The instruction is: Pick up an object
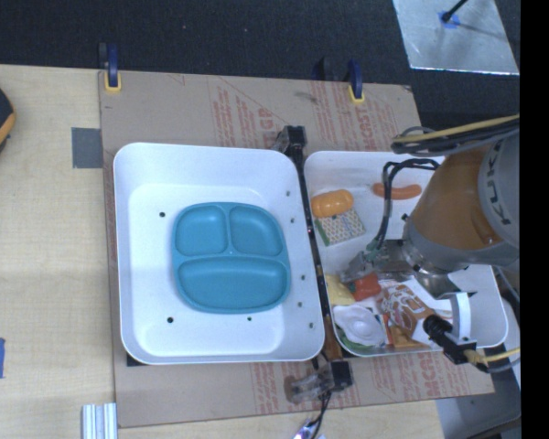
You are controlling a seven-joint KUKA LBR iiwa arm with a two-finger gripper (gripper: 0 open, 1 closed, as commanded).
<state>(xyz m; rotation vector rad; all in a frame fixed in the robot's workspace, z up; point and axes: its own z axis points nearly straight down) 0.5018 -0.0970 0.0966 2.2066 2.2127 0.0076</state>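
**Mia:** What is sitting in the 2 white bins?

**Ben:** The left bin point(128, 273) is holding 1 blue plate point(231, 256) with 3 parts. The plate is lying flat in the middle of that bin.

**Mia:** And the right bin point(343, 165)?

**Ben:** It is holding lots of small things. An orange block point(332, 201) is lying near the top left corner, touching a little checked pad point(339, 228) just below it. A toy hot dog point(396, 190) is lying near the top edge. A red thing point(367, 287) is sitting in the middle, and a white cup point(359, 323) is lying near the bottom, beside a brown and white packet point(403, 311).

**Mia:** Where is the arm point(462, 210)?

**Ben:** It is reaching in from the right and hanging over the right bin. Its gripper point(377, 265) is pointing down just above the red thing, in the middle of the pile.

**Mia:** Is the claw grabbing anything?

**Ben:** I cannot tell. The claw is dark and mixing in with the things under it, so I cannot see if it is apart or together.
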